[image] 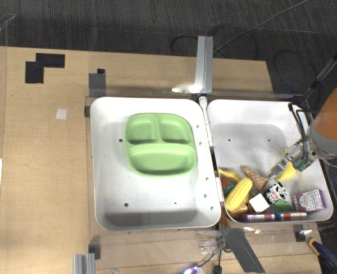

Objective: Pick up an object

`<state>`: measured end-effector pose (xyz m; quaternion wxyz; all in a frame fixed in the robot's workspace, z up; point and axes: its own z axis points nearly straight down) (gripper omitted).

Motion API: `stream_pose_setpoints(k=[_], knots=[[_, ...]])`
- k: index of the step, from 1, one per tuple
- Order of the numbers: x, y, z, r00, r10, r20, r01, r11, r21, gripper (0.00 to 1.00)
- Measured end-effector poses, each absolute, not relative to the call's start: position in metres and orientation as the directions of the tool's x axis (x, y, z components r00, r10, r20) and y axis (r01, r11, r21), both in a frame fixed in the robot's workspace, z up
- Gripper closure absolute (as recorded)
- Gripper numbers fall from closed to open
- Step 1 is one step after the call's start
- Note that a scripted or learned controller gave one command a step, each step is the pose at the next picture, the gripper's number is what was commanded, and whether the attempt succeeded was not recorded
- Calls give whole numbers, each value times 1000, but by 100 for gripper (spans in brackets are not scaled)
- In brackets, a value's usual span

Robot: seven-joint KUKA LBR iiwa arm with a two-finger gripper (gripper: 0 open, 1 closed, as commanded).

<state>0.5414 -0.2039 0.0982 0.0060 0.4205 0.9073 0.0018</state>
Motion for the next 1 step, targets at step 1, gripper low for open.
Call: stream_pose_setpoints(k=[1], knots=[[543,-94,114,-870,493,-7,493,870,4,0]])
